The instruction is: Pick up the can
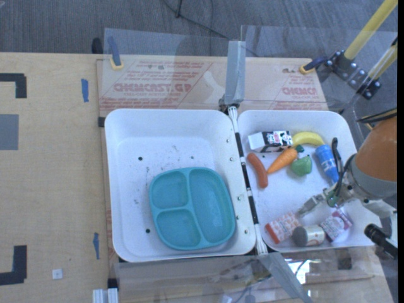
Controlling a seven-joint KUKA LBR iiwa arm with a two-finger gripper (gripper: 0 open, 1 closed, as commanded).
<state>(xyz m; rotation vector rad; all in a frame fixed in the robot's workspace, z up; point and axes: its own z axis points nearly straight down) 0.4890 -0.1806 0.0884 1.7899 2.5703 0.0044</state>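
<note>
I read the gripper low in the right bin, fingers spread, nothing between them. The can, grey-ended, pale-bodied, lies on its side near the front wall, just below the fingertips.

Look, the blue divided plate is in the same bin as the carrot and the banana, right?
Not quite. The camera view shows the blue divided plate alone in the left bin. The carrot and the banana lie in the right bin.
</note>
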